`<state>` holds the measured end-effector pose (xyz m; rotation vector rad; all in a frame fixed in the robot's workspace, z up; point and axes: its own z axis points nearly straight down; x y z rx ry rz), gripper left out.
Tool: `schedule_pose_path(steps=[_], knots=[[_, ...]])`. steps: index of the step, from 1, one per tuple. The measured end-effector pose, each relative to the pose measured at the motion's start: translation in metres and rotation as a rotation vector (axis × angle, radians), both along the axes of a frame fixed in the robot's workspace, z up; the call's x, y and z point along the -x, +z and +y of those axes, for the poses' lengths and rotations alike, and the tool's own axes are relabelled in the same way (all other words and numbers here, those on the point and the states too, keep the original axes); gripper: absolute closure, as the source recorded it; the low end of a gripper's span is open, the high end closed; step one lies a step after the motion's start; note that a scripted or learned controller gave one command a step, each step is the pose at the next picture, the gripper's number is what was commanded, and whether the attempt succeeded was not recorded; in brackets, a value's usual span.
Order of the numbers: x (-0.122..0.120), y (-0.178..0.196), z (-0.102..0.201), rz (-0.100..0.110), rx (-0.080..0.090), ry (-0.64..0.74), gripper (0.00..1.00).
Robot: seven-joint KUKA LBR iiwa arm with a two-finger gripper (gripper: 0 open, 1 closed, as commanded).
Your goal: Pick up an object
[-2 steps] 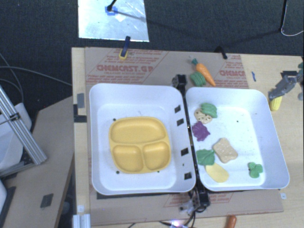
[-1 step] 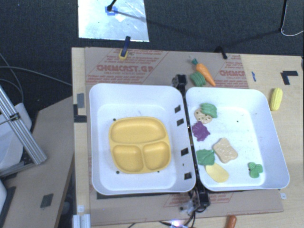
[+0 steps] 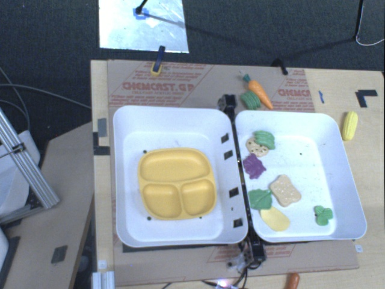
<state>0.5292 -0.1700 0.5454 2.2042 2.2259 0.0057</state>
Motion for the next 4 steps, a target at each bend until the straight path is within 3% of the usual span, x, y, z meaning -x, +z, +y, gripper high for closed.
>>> schedule_pose_path(steps=[1,2,3,4], knots=[[0.046,-0.165,-0.038,0.022,-0.007,-0.015,1.00],[0.042,0.000,0.035,-0.014,0.000,0.003,1.00],[0.044,-0.175,-0.019,0.021,-0.006,-0.014,1.00],[0.045,-0.387,0.049,0.022,-0.009,-0.004,1.00]])
